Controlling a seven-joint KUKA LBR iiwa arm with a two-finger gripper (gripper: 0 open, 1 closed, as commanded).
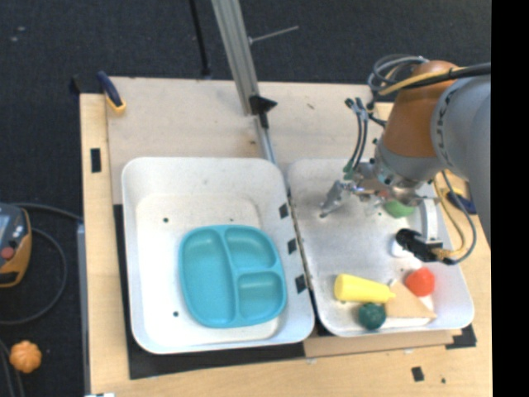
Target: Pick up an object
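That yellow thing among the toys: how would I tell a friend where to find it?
Look in the right-hand white bin, along its near edge. The yellow cone-shaped plastic toy lies on its side there, left of the small red ball and just above the dark green ball; it alone is yellow.

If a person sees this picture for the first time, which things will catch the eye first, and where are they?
The turquoise divided plate stands out most, lying in the left white bin. Next is the grey arm with its orange band, reaching in from the right, its tool over the upper part of the right bin. At that bin's lower edge sits a bright cluster: a yellow piece, a dark green ball and a red-orange ball.
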